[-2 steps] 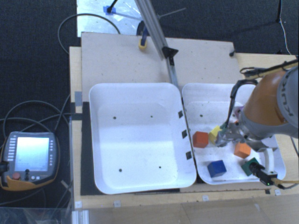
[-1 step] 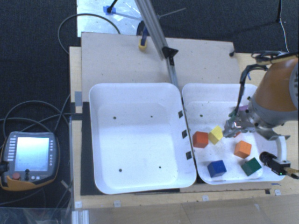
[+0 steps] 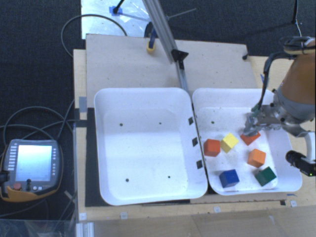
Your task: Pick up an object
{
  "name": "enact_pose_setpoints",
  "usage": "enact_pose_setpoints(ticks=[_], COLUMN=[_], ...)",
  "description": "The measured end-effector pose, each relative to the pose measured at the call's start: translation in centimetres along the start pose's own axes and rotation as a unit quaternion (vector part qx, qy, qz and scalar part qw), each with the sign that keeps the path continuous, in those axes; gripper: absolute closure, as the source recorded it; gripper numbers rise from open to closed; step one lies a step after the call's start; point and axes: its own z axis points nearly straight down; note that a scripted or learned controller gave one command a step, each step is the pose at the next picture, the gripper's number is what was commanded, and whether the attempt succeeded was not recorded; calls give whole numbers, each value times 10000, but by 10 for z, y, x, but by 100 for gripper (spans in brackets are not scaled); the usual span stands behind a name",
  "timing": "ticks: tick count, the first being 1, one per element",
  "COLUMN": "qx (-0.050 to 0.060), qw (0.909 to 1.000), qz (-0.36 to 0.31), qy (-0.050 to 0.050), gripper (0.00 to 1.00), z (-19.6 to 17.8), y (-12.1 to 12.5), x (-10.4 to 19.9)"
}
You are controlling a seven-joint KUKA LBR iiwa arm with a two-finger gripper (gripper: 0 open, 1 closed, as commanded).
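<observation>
Red block [image 3: 251, 138] — fingers [image 3: 248, 130] over it

yellow cube [image 3: 229, 142], blue cube [image 3: 229, 177], green cube [image 3: 266, 176]

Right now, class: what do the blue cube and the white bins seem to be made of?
Blue cube: probably painted wood or hard plastic; flat matte faces, crisp edges, no visible grain. White bins: likely thin moulded plastic; smooth, faintly glossy, rounded corners and rolled rim.

bench [image 3: 128, 65] | bears: left bin [image 3: 148, 144], right bin [image 3: 217, 102], side by side
</observation>
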Motion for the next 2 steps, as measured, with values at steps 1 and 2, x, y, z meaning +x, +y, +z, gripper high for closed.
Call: enact_pose_setpoints(ticks=[1,2], qx=[6,28], qw=[10000,10000], qz=[2,-24], qy=[1,13], gripper=[100,100], z=[-54,-49], y=[2,23], x=[0,51])
